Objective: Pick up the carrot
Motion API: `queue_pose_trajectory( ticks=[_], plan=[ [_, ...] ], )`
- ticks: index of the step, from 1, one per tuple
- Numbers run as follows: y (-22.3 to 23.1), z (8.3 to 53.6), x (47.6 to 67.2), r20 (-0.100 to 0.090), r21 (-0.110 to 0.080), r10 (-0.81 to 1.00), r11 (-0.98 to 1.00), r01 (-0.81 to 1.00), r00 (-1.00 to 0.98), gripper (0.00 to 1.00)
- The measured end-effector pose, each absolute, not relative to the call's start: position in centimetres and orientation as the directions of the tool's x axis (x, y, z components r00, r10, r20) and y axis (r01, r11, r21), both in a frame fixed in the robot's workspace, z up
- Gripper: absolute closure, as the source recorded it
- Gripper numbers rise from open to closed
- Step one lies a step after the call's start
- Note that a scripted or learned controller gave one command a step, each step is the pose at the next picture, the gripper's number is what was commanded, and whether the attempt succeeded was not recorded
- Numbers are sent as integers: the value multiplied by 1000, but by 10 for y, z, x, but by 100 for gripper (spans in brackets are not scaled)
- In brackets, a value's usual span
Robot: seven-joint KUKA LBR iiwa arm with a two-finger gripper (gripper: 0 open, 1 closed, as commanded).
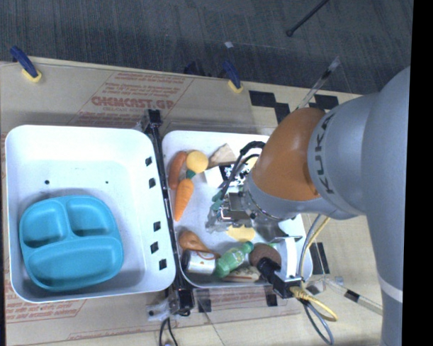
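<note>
My arm [344, 159] enters from the right and covers much of the right bin [176, 142], the orange band sitting above the wrist. The left bin [33, 144] holds a blue divided tray [71, 240] toward its near end. My pincer [226, 215] hangs over the middle of the right bin; whether it is spread or pressed together I cannot tell, and nothing is seen pinched in it. The carrot [183, 198] lies flat on the bin floor, to the left of my pincer and apart from it, close to the wall shared with the left bin. Its long axis runs roughly along that wall, slightly tilted; the broad end lies toward the far side, the narrow tip toward the near side. A yellow round item [196, 162] sits just beyond its broad end.
</note>
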State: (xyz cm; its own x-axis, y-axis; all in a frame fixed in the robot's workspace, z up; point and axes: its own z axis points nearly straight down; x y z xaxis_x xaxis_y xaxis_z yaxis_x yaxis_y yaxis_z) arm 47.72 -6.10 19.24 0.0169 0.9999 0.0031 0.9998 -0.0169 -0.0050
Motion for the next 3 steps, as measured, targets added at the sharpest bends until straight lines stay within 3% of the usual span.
queue_pose_trajectory(
  ticks=[2,3],
  plan=[
    [17,191,478,-1,-4,896,-444,896,444,100],
    [-24,190,476,0,-11,1000,6,1000,-6,100]
  ],
)
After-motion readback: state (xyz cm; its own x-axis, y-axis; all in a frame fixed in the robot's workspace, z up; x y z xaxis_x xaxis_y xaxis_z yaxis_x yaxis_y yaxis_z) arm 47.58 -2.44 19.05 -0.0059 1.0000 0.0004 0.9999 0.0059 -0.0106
